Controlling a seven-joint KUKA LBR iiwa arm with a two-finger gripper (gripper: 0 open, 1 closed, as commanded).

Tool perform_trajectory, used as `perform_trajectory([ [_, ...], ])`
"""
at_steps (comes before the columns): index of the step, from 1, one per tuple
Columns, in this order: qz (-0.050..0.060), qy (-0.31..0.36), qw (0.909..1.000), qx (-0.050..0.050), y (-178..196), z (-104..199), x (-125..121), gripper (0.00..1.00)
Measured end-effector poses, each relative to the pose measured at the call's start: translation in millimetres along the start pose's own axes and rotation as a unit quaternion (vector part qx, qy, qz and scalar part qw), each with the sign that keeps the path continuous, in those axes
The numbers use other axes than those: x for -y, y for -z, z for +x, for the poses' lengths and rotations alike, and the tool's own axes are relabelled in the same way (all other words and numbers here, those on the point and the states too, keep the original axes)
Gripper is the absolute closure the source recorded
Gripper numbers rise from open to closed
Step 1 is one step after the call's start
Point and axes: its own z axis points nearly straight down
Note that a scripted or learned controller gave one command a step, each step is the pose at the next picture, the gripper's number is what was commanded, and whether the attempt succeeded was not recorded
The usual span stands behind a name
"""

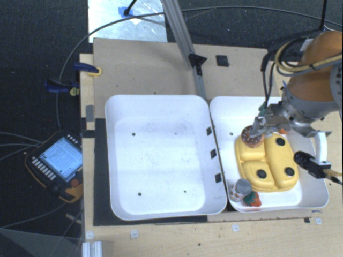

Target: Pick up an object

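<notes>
Two white bins (161, 103) sit side by side before you — your gripper (257, 128) hangs over the right one, touching a brown donut-like piece (251, 136) atop the yellow toy (268, 162); its grip you cannot tell.

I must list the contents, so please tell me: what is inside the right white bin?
Inside the right white bin lie a large yellow plastic toy, a small round brown object beside the claw, and small grey and red-green pieces. Anything under the toy is covered.

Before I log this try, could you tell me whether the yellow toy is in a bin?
Yes: the yellow toy lies in the right bin.
</notes>
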Motion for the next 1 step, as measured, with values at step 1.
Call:
perform_trajectory([
  [1, 0.000, 0.000, 1.0000, 0.000, 7.4, 44.8, -22.1, 1.00],
])
